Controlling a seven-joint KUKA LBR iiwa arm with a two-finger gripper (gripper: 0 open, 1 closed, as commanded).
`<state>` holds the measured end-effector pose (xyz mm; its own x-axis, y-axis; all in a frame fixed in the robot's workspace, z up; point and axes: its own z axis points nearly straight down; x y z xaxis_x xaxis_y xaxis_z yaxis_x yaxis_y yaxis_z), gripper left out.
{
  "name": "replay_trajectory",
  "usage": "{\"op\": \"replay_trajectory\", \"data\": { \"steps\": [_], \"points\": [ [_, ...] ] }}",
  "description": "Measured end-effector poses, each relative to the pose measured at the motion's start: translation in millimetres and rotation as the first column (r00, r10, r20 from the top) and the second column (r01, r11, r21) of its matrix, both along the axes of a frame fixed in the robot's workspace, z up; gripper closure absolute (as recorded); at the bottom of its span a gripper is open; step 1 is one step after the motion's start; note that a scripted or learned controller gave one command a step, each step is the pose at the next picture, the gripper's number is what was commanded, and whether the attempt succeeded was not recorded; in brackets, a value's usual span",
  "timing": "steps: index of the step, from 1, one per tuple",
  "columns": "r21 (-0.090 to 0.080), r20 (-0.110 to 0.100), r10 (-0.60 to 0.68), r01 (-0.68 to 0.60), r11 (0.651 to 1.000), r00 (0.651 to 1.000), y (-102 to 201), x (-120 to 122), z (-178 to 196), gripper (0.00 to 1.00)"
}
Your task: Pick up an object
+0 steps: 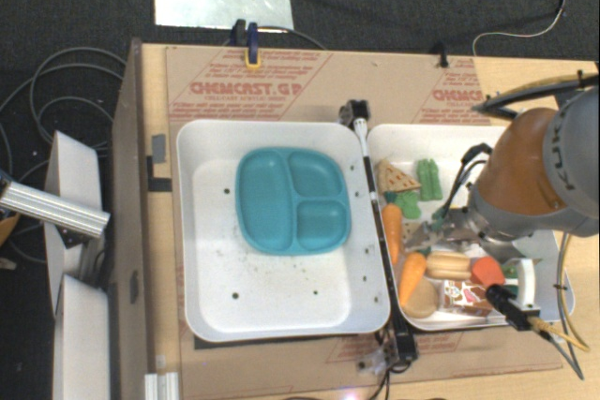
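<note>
Descent over the right bin (pixel 525 138) looks like the step in hand: the arm (pixel 539 173) hangs above its cluttered floor, with the gripper (pixel 448 229) low among the toys. Whether the pincer is spread or clenched, I cannot tell; it is too small and half hidden. Candidates lie close: a carrot (pixel 392 229) at its 9 o'clock and a bread roll (pixel 448 266) at 6. The teal plate (pixel 292 201) sits in the left bin (pixel 211 295). Next move probably calls for settling over one item and closing squarely.
</note>
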<state>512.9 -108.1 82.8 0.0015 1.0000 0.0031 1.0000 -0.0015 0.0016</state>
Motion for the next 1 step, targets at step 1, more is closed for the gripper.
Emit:
{"op": "replay_trajectory", "data": {
  "steps": [1],
  "points": [
    [-0.004,0.007,0.007,-0.007,1.0,1.0,-21.6,64.9,5.1,0.0]
  ]
}}
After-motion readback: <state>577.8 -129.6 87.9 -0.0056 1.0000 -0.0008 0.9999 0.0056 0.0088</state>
